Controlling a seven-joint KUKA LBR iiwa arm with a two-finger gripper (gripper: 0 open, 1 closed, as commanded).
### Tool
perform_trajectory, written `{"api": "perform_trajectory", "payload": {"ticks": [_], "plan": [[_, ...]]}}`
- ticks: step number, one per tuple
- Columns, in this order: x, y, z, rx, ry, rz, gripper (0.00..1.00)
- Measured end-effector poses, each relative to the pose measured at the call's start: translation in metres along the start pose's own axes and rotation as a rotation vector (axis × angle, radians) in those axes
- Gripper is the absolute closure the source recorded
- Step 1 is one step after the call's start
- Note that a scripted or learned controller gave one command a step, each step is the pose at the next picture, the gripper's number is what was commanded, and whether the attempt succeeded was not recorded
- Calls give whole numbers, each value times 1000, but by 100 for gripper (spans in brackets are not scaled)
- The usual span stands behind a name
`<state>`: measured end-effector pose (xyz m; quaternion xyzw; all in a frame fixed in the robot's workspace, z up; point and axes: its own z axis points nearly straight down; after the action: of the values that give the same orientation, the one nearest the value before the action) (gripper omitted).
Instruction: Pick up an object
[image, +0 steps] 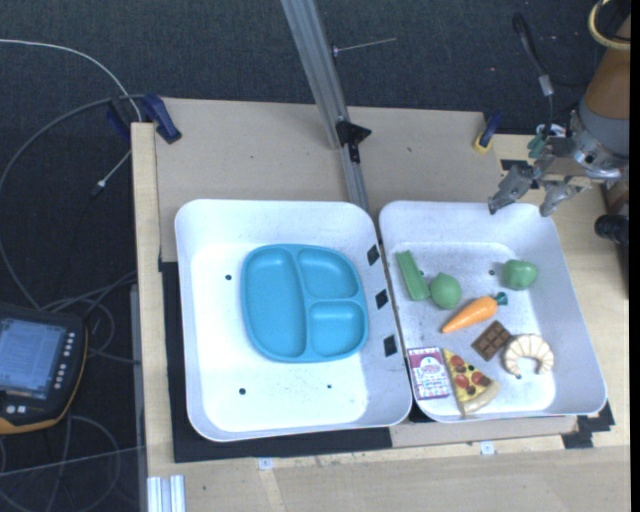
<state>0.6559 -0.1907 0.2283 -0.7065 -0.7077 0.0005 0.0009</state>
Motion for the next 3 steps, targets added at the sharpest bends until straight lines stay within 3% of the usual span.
{"api": "perform_trajectory", "payload": {"ticks": [1, 3], "plan": [[0, 0, 0, 0, 0, 0, 0], [-9, 5, 113, 5, 1, 1, 0]]}}
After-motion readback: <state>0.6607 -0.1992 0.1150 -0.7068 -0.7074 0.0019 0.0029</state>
